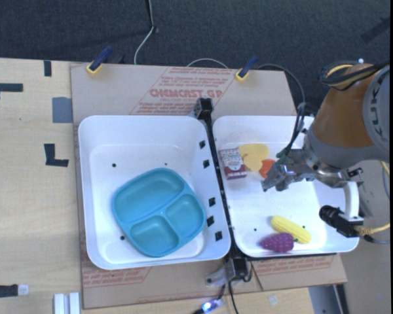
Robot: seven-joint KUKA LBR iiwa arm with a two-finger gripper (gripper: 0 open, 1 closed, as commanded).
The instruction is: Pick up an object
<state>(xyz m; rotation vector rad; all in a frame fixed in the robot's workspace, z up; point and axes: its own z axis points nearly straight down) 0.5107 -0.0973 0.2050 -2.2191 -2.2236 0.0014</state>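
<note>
Camera view, gripper (pixel 273 180) low in right bin (pixel 249 244), fingers' state cannot be told, beside orange piece (pixel 266 167), yellow piece (pixel 253 154), small red box (pixel 232 163), corn (pixel 290 228) and purple grapes (pixel 277 243) near front, blue tray (pixel 158 211) in left bin (pixel 92 175).

Tabletop (pixel 26 195): pale wood grain, black tape marks at left. Brown printed cardboard sheet (pixel 183 90) lies on it, with 2 white bins on the sheet, touching: left bin (pixel 92 142), right bin (pixel 301 250).
</note>
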